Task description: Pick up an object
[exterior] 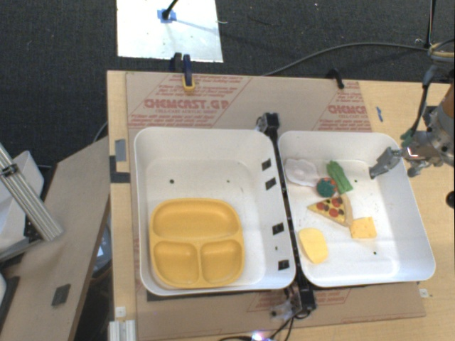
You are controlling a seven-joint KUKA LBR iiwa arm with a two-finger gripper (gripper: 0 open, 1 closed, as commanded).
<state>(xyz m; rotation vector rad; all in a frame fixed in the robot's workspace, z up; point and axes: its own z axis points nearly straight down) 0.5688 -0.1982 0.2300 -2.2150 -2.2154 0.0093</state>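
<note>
Pincer (pixel 380 165), its spread impossible to tell, hangs over the right bin (pixel 416 212)'s far edge, apparently poised above the green toy (pixel 339 177) and pizza slice (pixel 330 208).

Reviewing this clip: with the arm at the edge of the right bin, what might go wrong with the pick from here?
1. The pizza slice, teal ball and green piece lie touching or nearly so; the pincer may nudge a neighbour or catch two things.
2. The pincer sits near the right bin's far right rim, so a descent here might land on bare floor.
3. The cheese wedge and yellow oval look flat, so the pincer may slide over them.
</note>
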